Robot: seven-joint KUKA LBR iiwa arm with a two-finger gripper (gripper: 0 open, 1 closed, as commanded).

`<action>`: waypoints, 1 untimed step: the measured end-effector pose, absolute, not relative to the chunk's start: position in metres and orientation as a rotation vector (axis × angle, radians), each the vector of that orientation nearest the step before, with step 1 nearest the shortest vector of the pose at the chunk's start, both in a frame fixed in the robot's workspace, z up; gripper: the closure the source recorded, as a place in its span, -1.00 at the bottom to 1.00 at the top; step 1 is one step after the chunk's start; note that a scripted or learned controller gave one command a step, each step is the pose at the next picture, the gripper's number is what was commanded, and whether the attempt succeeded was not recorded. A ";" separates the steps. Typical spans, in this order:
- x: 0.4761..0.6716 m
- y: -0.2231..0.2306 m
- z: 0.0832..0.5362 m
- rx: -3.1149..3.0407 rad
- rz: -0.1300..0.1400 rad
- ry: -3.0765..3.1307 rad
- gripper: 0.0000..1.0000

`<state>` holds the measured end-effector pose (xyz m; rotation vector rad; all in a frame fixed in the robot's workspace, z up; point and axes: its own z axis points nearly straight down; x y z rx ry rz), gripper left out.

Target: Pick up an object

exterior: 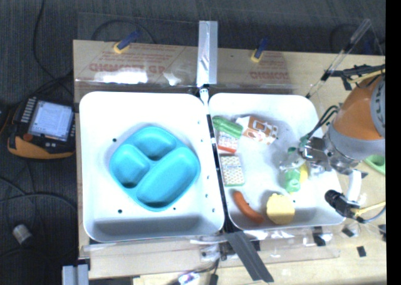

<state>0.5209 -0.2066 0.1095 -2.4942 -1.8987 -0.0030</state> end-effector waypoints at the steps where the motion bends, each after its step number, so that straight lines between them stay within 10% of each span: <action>1: 0.550 -0.155 0.213 -2.391 0.006 -2.035 1.00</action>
